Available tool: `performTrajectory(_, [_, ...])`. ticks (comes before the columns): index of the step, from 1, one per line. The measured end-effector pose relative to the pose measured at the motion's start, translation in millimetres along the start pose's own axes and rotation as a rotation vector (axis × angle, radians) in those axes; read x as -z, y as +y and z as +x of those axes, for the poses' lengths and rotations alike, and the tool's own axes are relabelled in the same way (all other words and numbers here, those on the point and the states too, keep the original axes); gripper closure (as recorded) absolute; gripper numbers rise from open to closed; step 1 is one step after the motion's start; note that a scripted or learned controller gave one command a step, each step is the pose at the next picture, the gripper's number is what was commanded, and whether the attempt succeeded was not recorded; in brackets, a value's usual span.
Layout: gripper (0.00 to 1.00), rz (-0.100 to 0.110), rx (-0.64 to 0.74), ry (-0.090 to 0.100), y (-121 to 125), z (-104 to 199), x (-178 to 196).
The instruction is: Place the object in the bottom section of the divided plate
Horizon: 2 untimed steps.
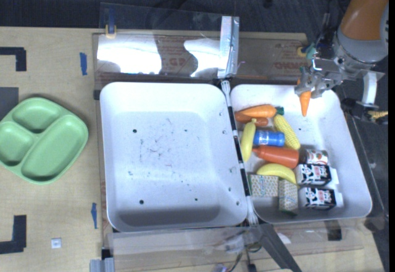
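Observation:
A green divided plate (54, 145) lies on the wooden bench at the far left, with two small sections at its upper left and one large section at its lower right. My gripper (307, 89) hangs over the back right corner of the right bin (355, 160), far from the plate. It is shut on a small orange carrot (305, 104), which points down from between the fingers above the bin floor.
The left bin (166, 153) lies between the gripper and the plate. In the right bin are a larger carrot (256, 112), a corn cob (286, 131), a blue can (270, 139), an orange bottle (278, 155), bananas (276, 171), milk cartons (315, 174) and small boxes (264, 185).

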<state>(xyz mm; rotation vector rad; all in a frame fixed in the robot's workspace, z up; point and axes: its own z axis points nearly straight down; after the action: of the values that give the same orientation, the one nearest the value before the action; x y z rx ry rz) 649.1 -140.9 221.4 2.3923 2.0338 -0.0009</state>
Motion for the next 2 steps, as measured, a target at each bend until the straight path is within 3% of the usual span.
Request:
performTrajectory(1, [1.0, 0.003, -0.028, 0.003, 4, 84, -27])
performTrajectory(2, [1.0, 0.001, -0.176, -0.003, -10, 168, -35])
